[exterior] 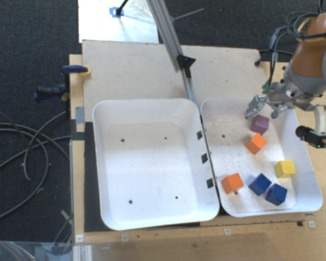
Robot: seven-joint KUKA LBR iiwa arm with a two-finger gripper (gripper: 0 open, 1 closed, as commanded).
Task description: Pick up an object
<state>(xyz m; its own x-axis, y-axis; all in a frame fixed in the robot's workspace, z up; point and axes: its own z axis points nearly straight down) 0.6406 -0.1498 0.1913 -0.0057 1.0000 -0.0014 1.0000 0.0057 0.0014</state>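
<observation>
Both bins (152,162) are white, on a pale tan tabletop (136,69). In the right bin (304,200) sit a purple cube (259,124), two orange cubes (256,143) (232,182), a yellow cube (284,168) and two blue cubes (259,184) (276,194). The arm (314,42) is grey and orange.

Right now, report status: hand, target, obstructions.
Hand above right bin, holding nothing. Purple cube directly beneath, still resting. Orange cube close beside it.

Six blocks crowd the right bin (228,110): the purple block (259,124) sits just beside the claw (267,107), the blue blocks (267,189) touch near its front edge. The left bin (106,145) gives open floor.
</observation>
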